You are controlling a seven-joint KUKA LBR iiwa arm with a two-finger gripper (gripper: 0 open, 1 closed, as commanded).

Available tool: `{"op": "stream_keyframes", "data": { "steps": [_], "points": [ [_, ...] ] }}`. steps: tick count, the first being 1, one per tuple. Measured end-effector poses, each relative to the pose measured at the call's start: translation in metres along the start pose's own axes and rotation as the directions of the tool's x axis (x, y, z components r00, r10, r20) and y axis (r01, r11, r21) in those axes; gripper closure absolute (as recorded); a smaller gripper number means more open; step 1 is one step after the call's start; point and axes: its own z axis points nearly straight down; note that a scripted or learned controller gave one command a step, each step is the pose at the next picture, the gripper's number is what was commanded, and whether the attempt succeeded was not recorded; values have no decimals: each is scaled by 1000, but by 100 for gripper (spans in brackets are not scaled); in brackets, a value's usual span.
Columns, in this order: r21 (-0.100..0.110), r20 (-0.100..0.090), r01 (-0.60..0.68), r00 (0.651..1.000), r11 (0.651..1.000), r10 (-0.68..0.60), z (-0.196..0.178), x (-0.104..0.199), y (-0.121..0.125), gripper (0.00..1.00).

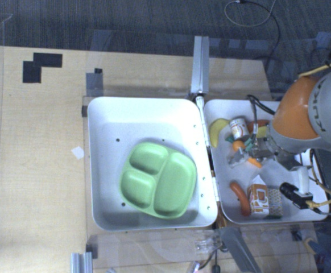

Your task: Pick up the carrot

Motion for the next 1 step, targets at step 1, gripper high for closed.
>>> {"op": "stream_keyframes", "data": {
  "steps": [1],
  "points": [
    [-4,-1,2,1000,1000,-2,-9,1,3,100]
  ]
}}
